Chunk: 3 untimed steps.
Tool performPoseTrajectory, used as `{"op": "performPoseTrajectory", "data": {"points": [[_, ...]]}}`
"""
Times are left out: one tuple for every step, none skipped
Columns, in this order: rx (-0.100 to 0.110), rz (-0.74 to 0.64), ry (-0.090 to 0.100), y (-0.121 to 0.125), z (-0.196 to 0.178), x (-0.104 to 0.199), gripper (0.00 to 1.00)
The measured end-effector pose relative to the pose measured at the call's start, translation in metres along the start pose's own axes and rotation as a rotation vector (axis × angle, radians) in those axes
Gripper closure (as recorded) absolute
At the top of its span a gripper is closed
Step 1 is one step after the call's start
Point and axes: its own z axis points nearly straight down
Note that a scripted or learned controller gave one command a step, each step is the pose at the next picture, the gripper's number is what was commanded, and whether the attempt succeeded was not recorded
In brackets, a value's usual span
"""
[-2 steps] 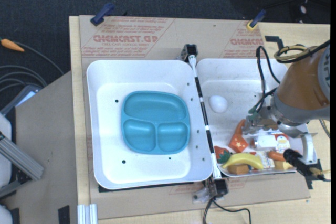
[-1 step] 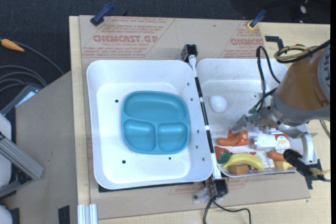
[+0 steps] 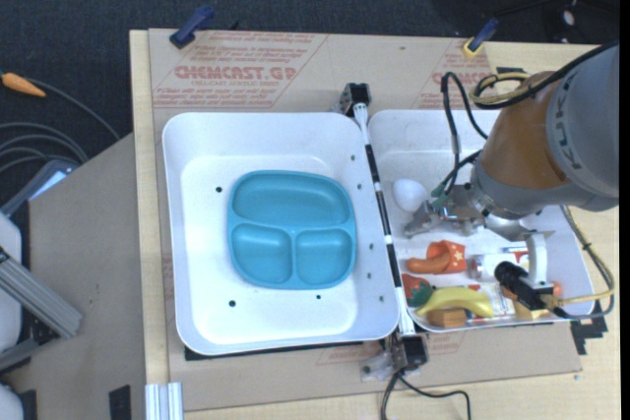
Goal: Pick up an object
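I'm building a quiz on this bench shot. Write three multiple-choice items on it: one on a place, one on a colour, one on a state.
1. Where does the divided plate lie?
A. in the left bin
B. in the right bin
C. on the bench outside the bins

2. What colour is the divided plate?
A. red
B. blue
C. yellow

3. How does the banana lie?
A. alone on the divided plate
B. standing on end in the left bin
C. flat among other toy food at the near end of the right bin

Answers: 1 A, the plate sits in the middle of the left bin. 2 B, its whole surface is light blue. 3 C, it rests on the right bin's floor beside orange and red pieces, below the arm.
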Motion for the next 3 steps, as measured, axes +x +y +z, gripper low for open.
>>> {"op": "performPoseTrajectory", "data": {"points": [[-0.016, -0.003, -0.003, -0.052, -0.003, -0.013, 0.00], [-0.017, -0.002, -0.005, -0.052, -0.012, -0.014, 1.00], [0.001, 0.000, 0.001, -0.045, -0.100, 0.058, 1.00]]}}
